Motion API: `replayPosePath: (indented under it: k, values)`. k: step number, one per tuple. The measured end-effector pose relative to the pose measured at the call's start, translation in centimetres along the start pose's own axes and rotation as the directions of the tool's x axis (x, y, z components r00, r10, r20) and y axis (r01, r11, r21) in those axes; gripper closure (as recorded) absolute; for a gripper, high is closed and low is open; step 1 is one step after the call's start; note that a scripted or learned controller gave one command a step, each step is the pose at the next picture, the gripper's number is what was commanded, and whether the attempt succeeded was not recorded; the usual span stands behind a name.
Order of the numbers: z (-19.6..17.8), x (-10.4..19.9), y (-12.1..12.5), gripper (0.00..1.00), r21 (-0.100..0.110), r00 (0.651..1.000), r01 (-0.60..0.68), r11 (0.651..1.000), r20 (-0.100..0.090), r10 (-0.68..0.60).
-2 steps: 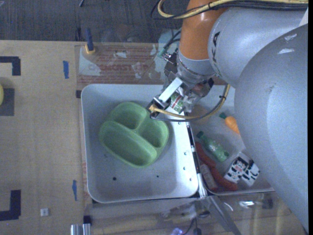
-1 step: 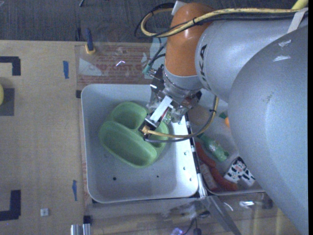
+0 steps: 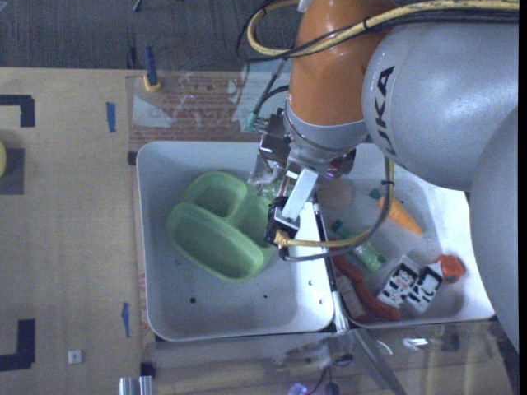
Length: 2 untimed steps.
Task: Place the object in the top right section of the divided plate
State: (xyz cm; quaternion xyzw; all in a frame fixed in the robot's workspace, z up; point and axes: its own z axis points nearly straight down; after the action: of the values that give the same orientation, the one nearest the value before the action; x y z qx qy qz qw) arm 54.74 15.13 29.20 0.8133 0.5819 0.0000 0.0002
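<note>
Green, the divided plate (image 3: 216, 229) is seen in the left bin (image 3: 189, 303), sections bare, the claw (image 3: 265, 186) poised over its upper right edge, grip state untellable, so placing is judged undone.

Pale plywood bench (image 3: 66, 220), viewed from above at a slant. On it, 2 shallow white bins side by side, touching along one edge: left bin (image 3: 247, 303) approx mid-frame, right bin (image 3: 436, 200) just beside it toward frame R. Black tape corner mark (image 3: 18, 105) at far L near top, second one (image 3: 20, 344) near btm L. Short blue tape strip (image 3: 110, 117) near left bin's upper corner, another (image 3: 125, 319) by its lower edge. Yellow obj (image 3: 2, 159) cut off by L frame edge, on a darker grey patch (image 3: 12, 175). Tiny grey square (image 3: 75, 356) at btm L. Reddish-brown patch (image 3: 198, 105) just above left bin, w/ a glossy clear sheet over it
</note>
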Motion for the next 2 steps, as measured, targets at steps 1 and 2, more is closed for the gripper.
replayPosePath:
  k: [1, 2]
  values:
    - [5.5, -0.9, 2.9, 1.0, 0.005, 0.999, 0.041, 0.999, 0.002, -0.041]
    - [6.3, -2.4, 6.0, 1.0, 0.0, 0.978, 0.207, 0.978, 0.0, -0.207]
